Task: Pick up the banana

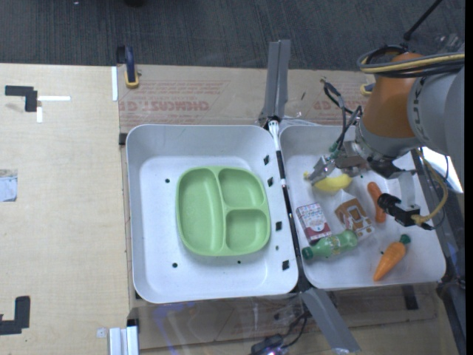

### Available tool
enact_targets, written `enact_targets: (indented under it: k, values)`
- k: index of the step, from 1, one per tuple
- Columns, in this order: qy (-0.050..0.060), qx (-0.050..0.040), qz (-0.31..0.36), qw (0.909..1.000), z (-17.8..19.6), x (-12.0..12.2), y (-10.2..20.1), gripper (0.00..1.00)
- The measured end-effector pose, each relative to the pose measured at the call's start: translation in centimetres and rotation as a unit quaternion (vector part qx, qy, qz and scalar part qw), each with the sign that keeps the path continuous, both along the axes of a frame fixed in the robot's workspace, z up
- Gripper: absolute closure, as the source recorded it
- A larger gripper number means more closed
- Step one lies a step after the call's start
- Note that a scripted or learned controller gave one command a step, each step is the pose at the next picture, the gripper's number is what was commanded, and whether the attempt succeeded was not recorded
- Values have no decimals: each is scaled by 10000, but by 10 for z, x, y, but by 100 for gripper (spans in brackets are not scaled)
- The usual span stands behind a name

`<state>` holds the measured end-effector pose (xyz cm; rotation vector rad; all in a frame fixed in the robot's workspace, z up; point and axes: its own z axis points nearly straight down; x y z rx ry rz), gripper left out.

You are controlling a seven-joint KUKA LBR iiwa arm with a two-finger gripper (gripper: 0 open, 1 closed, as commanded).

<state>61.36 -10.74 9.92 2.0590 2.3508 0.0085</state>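
Note:
The banana [333, 183] is a small yellow piece lying in the upper left part of the right bin [425, 268]. My gripper [324, 170] reaches in from the right and sits right over the banana's upper left end, touching or nearly touching it. The grey arm with its orange band [388, 109] hangs over the bin's upper right corner and hides what lies under it.
Sharing the right bin are a red-and-white carton [312, 222], a green bottle [330, 245], a brown packet [353, 214], a red-orange sausage-like item [377, 200] and a carrot [389, 259]. The left bin [148, 198] holds a green divided plate [223, 211].

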Motion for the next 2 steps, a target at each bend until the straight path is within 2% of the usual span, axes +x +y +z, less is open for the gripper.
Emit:
enact_targets:
  k: [1,2]
  values:
    - [95,29,455,9989,-7,11,5,0]
    - [79,25,449,9990,3,12,4,100]
